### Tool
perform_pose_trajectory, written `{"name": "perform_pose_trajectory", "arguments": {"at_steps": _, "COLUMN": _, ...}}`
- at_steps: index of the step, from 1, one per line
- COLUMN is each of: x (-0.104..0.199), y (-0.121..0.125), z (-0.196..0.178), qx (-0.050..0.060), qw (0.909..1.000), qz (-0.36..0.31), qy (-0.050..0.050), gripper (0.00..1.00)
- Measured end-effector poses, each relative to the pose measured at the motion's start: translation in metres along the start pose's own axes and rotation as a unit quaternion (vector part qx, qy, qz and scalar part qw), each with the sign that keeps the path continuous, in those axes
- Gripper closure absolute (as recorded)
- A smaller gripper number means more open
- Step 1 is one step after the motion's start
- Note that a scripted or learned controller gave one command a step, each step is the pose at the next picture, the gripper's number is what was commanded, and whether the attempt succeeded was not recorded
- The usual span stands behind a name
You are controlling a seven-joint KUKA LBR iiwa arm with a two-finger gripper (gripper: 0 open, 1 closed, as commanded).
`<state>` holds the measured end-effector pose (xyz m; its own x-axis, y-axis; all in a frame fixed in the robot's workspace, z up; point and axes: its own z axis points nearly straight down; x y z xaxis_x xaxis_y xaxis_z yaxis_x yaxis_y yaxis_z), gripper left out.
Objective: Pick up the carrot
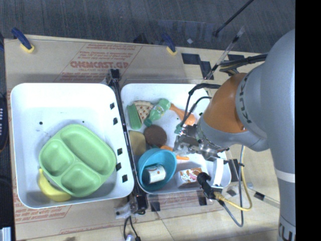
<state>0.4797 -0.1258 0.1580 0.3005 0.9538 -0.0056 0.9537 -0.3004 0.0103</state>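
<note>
In the right bin [150, 92], a thin orange piece that looks like the carrot [167, 147] lies on the floor just right of the brown ball. A second orange end [183, 158] shows on the gripper's other side. My gripper [188, 140] is low in the bin, directly over the stretch between those two orange ends, and hides it. Another orange shape [181, 113] lies farther back beside a green bottle-like toy [159, 109]. I cannot tell which orange thing is the carrot.
Around the gripper lie a brown ball [155, 134], a blue bowl [168, 160] holding a small can [156, 173], a waffle [142, 108], a green block [134, 116] and a printed packet [190, 176]. The left bin [30, 99] holds a green divided plate [77, 157] over a yellow item [47, 191].
</note>
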Motion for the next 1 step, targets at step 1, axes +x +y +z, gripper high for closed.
{"name": "perform_pose_trajectory", "arguments": {"at_steps": 1, "x": -0.0619, "y": 0.0497, "z": 0.0674, "qx": 0.007, "qw": 0.9966, "qz": -0.082, "qy": 0.002, "gripper": 1.0}}
